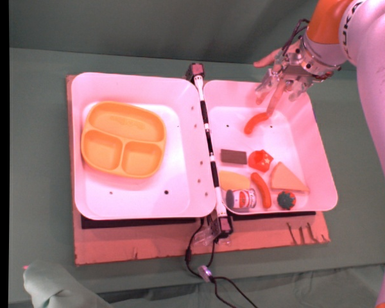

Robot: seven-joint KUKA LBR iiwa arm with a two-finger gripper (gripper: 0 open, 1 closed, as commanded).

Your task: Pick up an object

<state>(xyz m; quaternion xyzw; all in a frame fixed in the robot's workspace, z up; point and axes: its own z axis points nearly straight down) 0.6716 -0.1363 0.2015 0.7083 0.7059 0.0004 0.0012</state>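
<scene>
The gripper [271,94] hangs over the far edge of the right bin [321,172], its pale fingers [276,101] spread wide with nothing between them; one fingertip reaches down toward a small curved red-orange sausage [255,122] lying on the bin floor just below it, though whether they touch cannot be told. The sausage is short, glossy and bent like a crescent, and it lies alone in the far half of the bin with bare white floor around it. The near half is more crowded (pieces lie close together there): a dark brown block [233,156], a red tomato-like piece [260,160], a tan wedge [287,179], a yellow wedge [233,180], a second red sausage [262,190], a small jar [241,199] on its side and a dark round piece [286,200] near the front wall. The left bin [96,197] holds an orange divided tray [123,138] with open floor along its near side. The arm's upper links are cut off at the frame's top and right edges, and the gripper's body is hard to make out among cables.
</scene>
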